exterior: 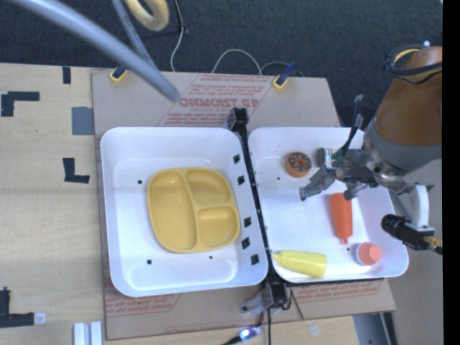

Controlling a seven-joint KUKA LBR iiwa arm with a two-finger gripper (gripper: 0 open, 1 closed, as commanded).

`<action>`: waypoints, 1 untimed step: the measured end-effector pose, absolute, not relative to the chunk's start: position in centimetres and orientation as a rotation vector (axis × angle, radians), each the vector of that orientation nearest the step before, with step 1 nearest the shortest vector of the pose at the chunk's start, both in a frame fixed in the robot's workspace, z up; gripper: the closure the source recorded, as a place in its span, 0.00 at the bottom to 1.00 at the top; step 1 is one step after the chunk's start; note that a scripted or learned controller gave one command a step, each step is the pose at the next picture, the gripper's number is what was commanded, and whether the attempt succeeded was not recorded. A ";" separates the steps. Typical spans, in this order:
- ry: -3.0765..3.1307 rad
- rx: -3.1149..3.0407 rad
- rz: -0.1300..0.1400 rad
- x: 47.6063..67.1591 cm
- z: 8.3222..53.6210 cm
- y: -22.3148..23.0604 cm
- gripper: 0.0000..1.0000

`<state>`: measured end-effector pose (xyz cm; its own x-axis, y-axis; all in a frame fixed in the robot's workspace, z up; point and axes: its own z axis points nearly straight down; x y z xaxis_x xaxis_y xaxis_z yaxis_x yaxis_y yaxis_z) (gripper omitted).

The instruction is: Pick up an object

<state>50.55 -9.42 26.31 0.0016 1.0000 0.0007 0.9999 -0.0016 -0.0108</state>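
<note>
- A smooth yellow plastic divided plate (pixel 193 209) with three compartments lies in the left bin (pixel 122 157).
- The right bin (pixel 287 207) holds a round brown doughnut-like piece (pixel 297 164), an elongated orange carrot (pixel 341 217), a yellow rounded block (pixel 301 263) and a small salmon-pink round object (pixel 369 254).
- The end effector (pixel 327 180) hangs over the right bin; whether it is spread or pressed together, I cannot tell.
- The carrot lies just beside and below it; the doughnut sits near its left.
</note>
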 end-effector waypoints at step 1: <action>-2.222 -2.220 0.001 50.7 26.8 -9.4 0.00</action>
